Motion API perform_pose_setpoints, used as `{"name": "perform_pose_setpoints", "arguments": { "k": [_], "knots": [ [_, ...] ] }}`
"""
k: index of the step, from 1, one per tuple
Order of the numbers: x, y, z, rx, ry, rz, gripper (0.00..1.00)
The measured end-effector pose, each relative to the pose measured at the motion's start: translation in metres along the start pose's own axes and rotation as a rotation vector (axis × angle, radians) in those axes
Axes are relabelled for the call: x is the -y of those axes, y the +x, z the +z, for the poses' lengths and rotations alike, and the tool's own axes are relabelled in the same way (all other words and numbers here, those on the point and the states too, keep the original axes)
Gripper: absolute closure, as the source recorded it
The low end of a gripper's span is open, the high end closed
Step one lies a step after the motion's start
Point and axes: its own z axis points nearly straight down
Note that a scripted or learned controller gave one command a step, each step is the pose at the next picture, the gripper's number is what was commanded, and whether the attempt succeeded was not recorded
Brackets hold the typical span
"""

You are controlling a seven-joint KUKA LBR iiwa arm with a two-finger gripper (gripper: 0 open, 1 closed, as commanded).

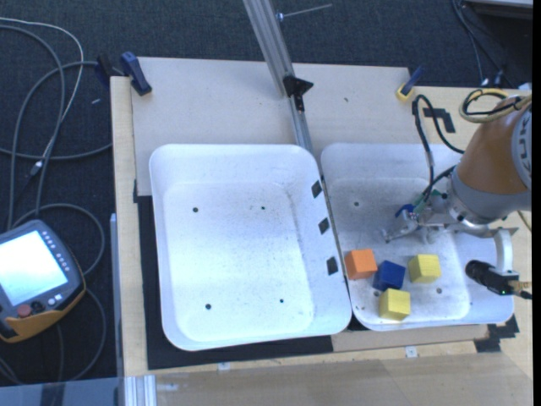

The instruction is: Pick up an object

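The left bin (237, 244) lies bare toward the table's left edge. In the right bin (372, 176), an orange cube (361, 263), blue cube (390, 275) and two yellow cubes (424, 267) (395, 304) cluster near its front edge, probably loose pick targets. The gripper (407, 228) hangs just behind them, pinching nothing visible; I cannot tell its opening.

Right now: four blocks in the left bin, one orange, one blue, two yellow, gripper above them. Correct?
Not quite: the blocks sit in the right bin, not the left. The camera view shows the orange block, the blue block and the two yellow blocks clustered near its front edge, with the gripper above them.
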Motion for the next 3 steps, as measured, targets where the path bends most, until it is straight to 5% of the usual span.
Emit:
{"name": "perform_pose_setpoints", "arguments": {
  "k": [1, 2, 3],
  "knots": [
    [0.054, 0.052, -0.002, 0.002, -0.003, 0.0, 0.0],
    [0.051, 0.053, -0.013, 0.0, -0.01, -0.003, 1.0],
    [0.051, 0.049, -0.014, 0.007, -0.011, 0.002, 0.0]
  ]
}}
